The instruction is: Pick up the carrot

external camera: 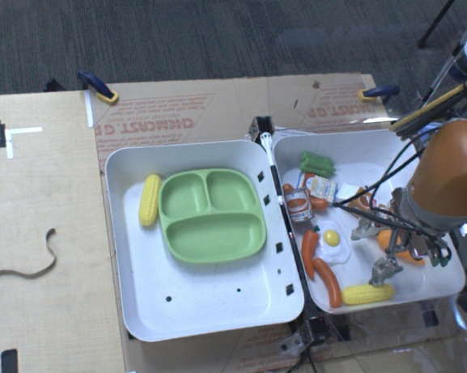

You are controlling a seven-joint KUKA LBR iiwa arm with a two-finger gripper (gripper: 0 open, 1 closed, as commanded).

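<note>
The pincer (385, 271) hangs low in the right bin (437, 286); I cannot tell its grip; the carrot (308, 250) lies beside the fried egg (333, 242).

The grey arm (452, 179) reaches in from the right, its orange band bulking at the right edge. Below the band the wrist angles down and leftward, ending in the gripper (385, 270) near the scene's near right.

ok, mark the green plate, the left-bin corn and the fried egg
green plate (214, 238): camera view, floor of its large compartment
corn (149, 199): camera view, middle of the cob
fried egg (331, 237): camera view, on the yolk
</note>
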